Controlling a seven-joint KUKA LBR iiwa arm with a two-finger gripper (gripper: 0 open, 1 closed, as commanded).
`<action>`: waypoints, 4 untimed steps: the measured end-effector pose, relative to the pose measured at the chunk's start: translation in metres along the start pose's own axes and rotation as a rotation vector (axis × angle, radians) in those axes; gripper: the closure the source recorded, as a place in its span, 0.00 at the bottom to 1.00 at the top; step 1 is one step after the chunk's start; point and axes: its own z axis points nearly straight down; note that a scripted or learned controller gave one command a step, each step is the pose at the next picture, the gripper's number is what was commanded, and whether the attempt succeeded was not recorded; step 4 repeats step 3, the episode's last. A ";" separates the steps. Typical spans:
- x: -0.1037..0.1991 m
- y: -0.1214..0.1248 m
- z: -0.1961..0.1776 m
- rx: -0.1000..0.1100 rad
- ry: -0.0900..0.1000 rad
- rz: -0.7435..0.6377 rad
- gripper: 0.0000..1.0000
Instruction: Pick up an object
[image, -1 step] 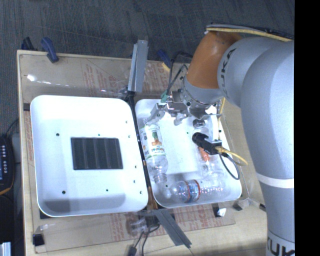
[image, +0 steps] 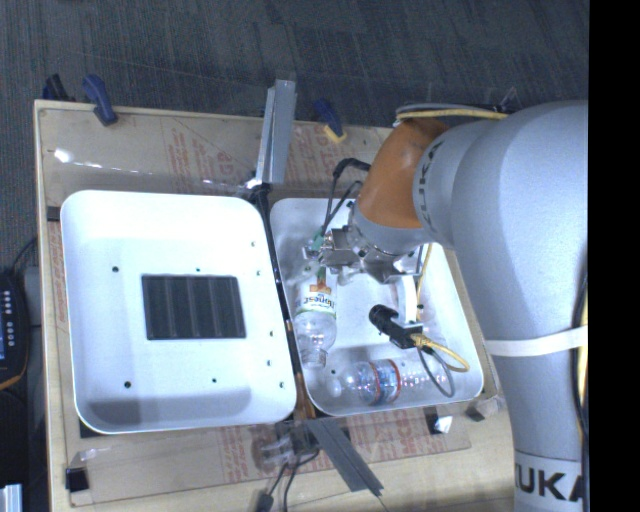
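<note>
My gripper (image: 335, 255) hangs over right bin (image: 455, 300) — upright-lying bottle (image: 316, 318) sits at its 6 o'clock, long axis 12–6; grip state unclear — can't tell.

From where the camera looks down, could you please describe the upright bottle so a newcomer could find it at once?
Look at the right bin, the one the arm reaches into. Along its left wall, just below the claw, stands a clear plastic bottle with an orange-and-white label near its neck. Its neighbour, a second clear bottle, lies on its side along the bin's near edge.
</note>
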 end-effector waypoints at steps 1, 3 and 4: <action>0.000 0.000 -0.009 0.002 0.000 -0.003 1.00; 0.029 -0.024 -0.099 -0.002 0.000 -0.086 1.00; 0.029 -0.024 -0.099 -0.002 0.000 -0.086 1.00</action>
